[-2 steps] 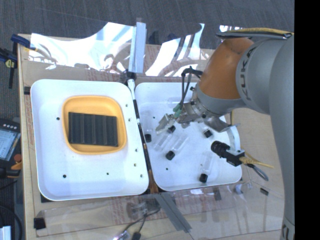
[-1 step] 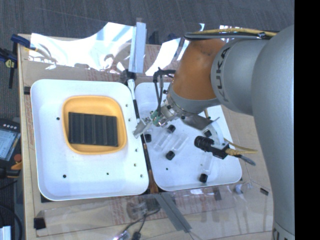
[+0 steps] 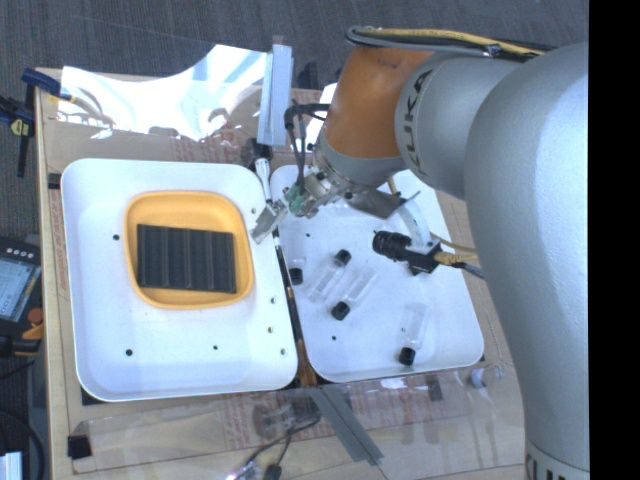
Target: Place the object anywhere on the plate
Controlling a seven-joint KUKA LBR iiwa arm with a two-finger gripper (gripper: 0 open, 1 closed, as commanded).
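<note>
Your tool (image 3: 272, 218) sits over the seam between the bins; I cannot tell its state. Clear vials (image 3: 345, 286) lie in the right bin (image 3: 455, 353). The plate (image 3: 187, 248) occupies the left bin (image 3: 100, 358).

Light: bright, even, from above.
Glare: strong on the crumpled foil (image 3: 165, 93) behind the bins.
Shadows: soft and faint.
Focus: the near arm (image 3: 500, 168) is slightly soft.

Dark grey carpet floor (image 3: 150, 8), wooden bench (image 3: 505, 408)
</note>
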